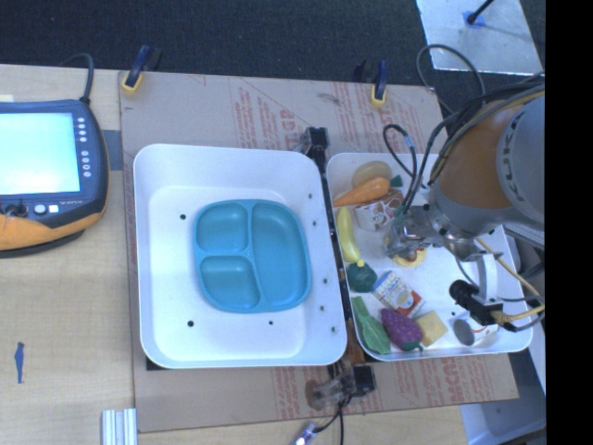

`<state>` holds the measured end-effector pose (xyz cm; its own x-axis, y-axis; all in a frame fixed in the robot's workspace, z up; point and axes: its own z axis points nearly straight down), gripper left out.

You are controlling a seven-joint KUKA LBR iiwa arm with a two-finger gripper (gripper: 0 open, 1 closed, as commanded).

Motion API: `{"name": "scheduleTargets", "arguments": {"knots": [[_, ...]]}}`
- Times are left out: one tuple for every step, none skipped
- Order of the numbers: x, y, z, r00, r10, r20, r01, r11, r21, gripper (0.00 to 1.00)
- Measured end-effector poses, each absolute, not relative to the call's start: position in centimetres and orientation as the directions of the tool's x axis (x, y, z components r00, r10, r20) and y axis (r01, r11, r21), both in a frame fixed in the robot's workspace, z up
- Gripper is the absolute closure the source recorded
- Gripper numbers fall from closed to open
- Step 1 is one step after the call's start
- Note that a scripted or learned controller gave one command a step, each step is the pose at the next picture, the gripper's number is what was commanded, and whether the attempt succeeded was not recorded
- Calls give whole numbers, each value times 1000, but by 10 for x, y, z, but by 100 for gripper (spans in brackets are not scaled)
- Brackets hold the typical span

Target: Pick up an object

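Arm (482,170) low over right bin (519,346).
Jaw state cannot be told. Banana (347,236) lies just left of jaws; carrot (363,192) above-left.

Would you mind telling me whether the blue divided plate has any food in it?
Empty. The blue plate in the left bin shows bare blue compartments; the toy food lies in the right bin.

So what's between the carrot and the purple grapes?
In the camera view, a banana, a small dark green vegetable and a little packet lie between the carrot and the grapes.
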<state>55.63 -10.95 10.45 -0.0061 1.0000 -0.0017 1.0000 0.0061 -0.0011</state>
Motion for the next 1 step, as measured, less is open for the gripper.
{"name": "scheduleTargets", "arguments": {"knots": [[556,-157,95,-2,1000,-2,1000,2,5,100]]}}
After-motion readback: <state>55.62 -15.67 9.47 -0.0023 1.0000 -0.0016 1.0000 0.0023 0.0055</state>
